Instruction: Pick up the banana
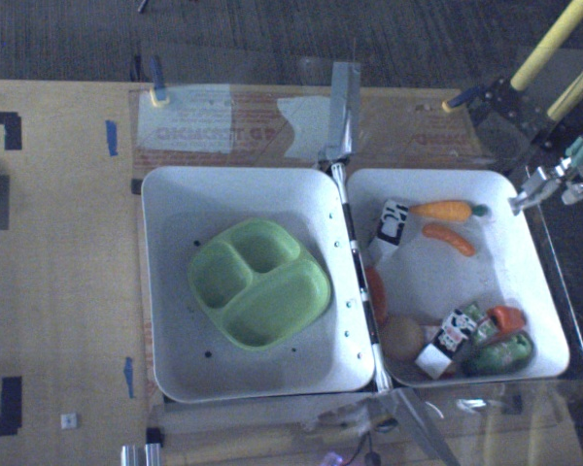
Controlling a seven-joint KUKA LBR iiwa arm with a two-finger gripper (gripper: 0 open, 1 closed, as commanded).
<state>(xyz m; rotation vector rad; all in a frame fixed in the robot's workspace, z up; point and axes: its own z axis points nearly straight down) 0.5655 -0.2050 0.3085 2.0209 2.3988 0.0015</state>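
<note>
wooden table (68,289) carries two bins; no banana can be made out in the right bin (549,289). pincer (544,184) state cannot be told; a wrong item may be grabbed.

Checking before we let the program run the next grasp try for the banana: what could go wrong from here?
1. Wrong pick: the carrot and the curved orange piece are the most banana-shaped things in the right bin, and they lie close together.
2. Rim strike: the claw sits at that bin's far right corner, so a straight descent might hit the wall.
3. Clutter: the cow-print carton and the green item are packed together, so a grasp there could snag neighbours.
</note>
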